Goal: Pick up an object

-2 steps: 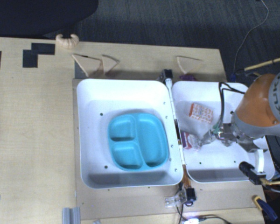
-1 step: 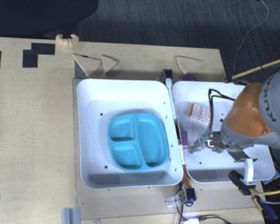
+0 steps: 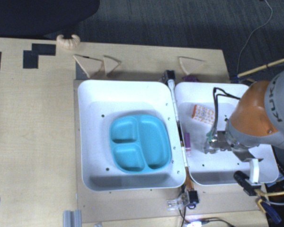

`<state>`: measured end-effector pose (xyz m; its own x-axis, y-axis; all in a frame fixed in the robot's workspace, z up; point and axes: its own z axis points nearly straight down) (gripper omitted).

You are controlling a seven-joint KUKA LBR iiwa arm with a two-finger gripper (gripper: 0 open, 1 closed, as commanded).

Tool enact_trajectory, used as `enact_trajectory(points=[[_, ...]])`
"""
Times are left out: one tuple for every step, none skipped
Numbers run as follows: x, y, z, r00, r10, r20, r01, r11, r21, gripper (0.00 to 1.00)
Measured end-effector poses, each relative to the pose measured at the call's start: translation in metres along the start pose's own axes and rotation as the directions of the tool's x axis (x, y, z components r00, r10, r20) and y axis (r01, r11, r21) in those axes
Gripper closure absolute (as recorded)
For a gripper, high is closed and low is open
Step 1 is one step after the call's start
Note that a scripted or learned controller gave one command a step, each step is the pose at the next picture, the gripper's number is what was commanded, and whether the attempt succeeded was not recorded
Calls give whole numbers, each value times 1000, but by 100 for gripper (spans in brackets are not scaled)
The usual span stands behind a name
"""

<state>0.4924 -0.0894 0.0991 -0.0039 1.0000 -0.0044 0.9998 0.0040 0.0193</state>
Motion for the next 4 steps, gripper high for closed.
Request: enact_trajectory(points=[[-65, 63, 12, 1000, 2, 0, -2, 1000, 7, 100], [-118, 55, -30, 1000, 1, -2, -1, 1000, 15, 100], [-55, 84, -83, 1000, -3, -5, 3, 1000, 14, 100], [-29, 50, -102, 1000, -2, -5, 2, 1000, 17, 100]])
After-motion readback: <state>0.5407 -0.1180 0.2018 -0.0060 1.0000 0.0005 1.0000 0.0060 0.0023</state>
